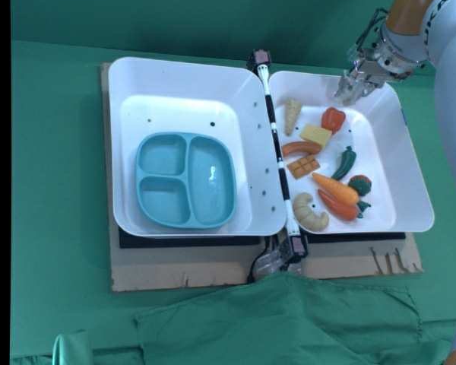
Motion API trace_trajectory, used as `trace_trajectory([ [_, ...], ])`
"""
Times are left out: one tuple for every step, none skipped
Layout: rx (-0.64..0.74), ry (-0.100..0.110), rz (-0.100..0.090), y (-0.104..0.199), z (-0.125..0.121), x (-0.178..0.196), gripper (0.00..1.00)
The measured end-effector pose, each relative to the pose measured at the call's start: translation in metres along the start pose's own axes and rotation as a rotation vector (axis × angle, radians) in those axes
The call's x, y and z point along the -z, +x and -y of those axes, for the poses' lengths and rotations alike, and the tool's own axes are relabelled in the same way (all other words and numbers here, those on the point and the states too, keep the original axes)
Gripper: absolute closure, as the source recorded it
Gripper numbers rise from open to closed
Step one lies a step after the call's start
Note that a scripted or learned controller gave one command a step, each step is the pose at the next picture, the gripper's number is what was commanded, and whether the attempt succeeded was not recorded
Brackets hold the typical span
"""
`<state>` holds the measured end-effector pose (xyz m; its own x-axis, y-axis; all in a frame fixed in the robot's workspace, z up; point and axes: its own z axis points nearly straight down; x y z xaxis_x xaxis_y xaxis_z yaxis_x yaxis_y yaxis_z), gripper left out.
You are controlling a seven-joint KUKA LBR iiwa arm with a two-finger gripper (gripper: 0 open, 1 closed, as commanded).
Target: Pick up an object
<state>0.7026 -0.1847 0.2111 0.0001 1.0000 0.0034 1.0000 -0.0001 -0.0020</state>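
Note:
My gripper (353, 92) hangs over the back edge of the right bin (410, 181), above and to the right of a red pepper (334, 119); nothing shows in it. Toy foods lie in that bin: a pale corn cob (292, 115), a yellow cheese wedge (316, 134), an orange sausage (301, 148), a brown waffle square (303, 166), a green chili (344, 162), a carrot (335, 188), a red chili (339, 205), a tomato (359, 184) and a croissant (310, 212).
The left bin (129, 90) holds a teal divided plate (185, 179). A black-and-white hinge strip (277, 147) runs between the bins. Green cloth (289, 318) is bunched at the front edge of the bench.

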Motion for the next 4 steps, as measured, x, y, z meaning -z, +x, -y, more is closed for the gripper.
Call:
trace_trajectory([
  [-0.002, -0.008, 0.004, -0.001, -0.002, 0.015, 1.0],
  [-0.004, -0.014, 0.006, -0.001, -0.003, 0.029, 1.0],
  [-0.006, -0.021, 0.009, -0.002, -0.004, 0.043, 1.0],
  [-0.008, -0.028, 0.012, -0.002, -0.005, 0.057, 1.0],
])
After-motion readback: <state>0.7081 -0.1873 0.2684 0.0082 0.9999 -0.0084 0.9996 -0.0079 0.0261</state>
